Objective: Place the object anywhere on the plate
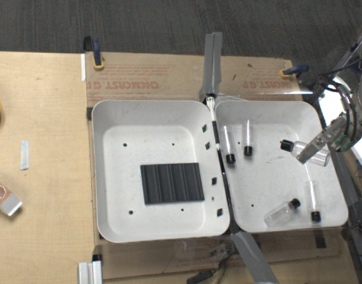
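Observation:
The plate [172, 182] is a dark ridged rectangle lying flat in the middle of the left bin [109, 158]. Several clear vials with black caps lie in the right bin [269, 114]. One vial [291, 147] lies near the bin's right side, its cap pointing left. My gripper [313, 151] reaches in from the right edge and sits low right beside this vial, partly over its body. Two vials [227, 142] [247, 136] lie near the bin's left wall, and two more [281, 213] [313, 197] near its front right corner.
A grey divider bar [212, 64] runs between the bins at the back. Cardboard [145, 78] with clamps lies behind the bins. On the wooden bench [44, 99] to the left lie a small white strip [24, 155] and a wrapped item [4, 197].

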Robot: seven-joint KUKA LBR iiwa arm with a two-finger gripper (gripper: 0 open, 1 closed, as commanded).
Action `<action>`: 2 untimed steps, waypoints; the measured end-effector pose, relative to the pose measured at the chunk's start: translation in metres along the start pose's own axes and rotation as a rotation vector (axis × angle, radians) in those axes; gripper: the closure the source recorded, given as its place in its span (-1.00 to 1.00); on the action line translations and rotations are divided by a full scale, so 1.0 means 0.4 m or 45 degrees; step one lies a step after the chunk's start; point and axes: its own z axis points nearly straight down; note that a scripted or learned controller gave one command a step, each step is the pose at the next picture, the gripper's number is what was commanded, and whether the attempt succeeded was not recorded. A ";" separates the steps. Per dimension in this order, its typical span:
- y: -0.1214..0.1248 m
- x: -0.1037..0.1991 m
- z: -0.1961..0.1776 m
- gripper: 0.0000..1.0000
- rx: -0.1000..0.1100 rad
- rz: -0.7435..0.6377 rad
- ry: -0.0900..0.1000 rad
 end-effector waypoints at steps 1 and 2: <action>0.129 0.170 0.174 1.00 0.001 0.143 0.001; 0.239 0.316 0.301 1.00 0.004 0.314 0.002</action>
